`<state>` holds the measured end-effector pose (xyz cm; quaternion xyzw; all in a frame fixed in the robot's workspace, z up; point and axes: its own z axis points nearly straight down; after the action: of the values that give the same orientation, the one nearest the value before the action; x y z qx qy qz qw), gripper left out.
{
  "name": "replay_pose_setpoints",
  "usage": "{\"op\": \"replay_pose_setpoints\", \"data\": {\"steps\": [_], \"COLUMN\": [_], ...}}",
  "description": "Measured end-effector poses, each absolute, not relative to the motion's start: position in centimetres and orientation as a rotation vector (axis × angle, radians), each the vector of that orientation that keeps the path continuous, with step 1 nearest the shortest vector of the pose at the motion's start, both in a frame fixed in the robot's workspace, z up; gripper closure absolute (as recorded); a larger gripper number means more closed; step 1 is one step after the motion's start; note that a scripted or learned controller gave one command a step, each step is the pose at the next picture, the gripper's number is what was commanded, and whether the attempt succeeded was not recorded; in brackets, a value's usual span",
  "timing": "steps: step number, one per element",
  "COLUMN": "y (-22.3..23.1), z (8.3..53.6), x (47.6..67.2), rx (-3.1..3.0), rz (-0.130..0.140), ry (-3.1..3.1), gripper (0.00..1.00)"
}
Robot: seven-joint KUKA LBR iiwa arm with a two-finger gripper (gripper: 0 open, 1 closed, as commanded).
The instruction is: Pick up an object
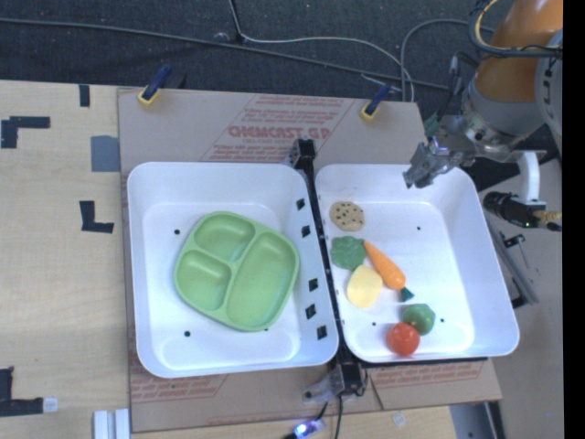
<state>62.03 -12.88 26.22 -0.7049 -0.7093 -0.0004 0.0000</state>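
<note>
The right bin (457, 245) holds a cookie (346, 214), a green leafy piece (346, 251), an orange carrot (385, 263), a pale yellow piece (364, 287), a green vegetable (420, 317) and a red tomato (402, 338). My gripper (422, 169) hangs over the bin's far right corner, well above and to the right of the cookie. Nothing shows between its fingers. In the left bin (155, 245) lies a green divided plate (238, 269).
Both bins rest on a cardboard sheet (274, 126) held by yellow clamps (154, 87) at the back. A black clip (303, 151) joins the bins at the far end. Cables run across the dark floor behind. The arm's orange band (526, 35) is at the upper right.
</note>
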Motion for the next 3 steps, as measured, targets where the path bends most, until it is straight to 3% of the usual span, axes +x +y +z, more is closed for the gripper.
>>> {"op": "replay_pose_setpoints", "data": {"steps": [2,3], "y": [-2.4,3.2], "z": [23.1,23.8], "x": [61.8,61.5], "rx": [-2.214,-2.212], "rz": [0.002,-0.001], "ry": [-2.226,-2.228], "gripper": [1.00,1.00]}}
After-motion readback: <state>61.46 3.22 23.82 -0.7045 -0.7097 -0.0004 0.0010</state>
